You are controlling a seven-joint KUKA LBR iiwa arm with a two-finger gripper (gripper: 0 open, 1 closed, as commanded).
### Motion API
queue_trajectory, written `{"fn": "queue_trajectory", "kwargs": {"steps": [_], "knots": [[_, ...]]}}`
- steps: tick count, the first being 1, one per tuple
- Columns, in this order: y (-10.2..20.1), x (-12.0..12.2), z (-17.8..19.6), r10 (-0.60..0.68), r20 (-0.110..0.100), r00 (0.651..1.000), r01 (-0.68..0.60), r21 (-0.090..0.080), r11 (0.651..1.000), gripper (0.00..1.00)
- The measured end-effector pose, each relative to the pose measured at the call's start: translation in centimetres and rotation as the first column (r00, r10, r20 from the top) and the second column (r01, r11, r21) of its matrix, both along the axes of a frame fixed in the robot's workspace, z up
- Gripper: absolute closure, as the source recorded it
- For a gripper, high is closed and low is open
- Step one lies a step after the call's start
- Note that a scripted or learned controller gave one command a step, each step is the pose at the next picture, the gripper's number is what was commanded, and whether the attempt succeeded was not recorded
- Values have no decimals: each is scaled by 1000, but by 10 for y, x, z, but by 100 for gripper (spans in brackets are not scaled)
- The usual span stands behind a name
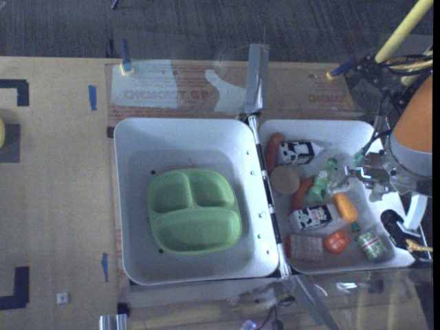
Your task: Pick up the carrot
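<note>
The carrot (345, 207), a short orange piece, lies in the right part of the right bin (313, 128) and nothing holds it. My gripper (362, 174) hangs over that bin's right side, just above and to the right of the carrot. The grey arm with its orange band (418, 124) comes in from the right behind the gripper. A green bottle (322, 185) lies just left of the gripper.
The right bin also holds two milk cartons (300, 152) (311, 217), a sausage (273, 150), a brown round thing (284, 180), a red-orange piece (300, 193), a red tomato-like piece (336, 240), a flat packet (306, 247) and a small can (372, 245). A green divided plate (194, 210) lies in the left bin (137, 143).
</note>
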State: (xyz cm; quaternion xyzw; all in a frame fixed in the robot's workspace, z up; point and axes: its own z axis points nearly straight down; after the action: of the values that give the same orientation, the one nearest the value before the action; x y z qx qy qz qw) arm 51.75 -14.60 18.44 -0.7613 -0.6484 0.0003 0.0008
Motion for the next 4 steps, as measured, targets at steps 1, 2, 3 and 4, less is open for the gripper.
{"fn": "queue_trajectory", "kwargs": {"steps": [1,2,3,4], "knots": [[-19,33,-98,180,6,984,-180,-2,984,0],[-6,96,-73,350,4,937,-350,-3,937,0],[-64,46,-98,478,4,878,-478,-2,878,0],[-64,9,-94,1,14,1000,-2,16,1000,0]]}}
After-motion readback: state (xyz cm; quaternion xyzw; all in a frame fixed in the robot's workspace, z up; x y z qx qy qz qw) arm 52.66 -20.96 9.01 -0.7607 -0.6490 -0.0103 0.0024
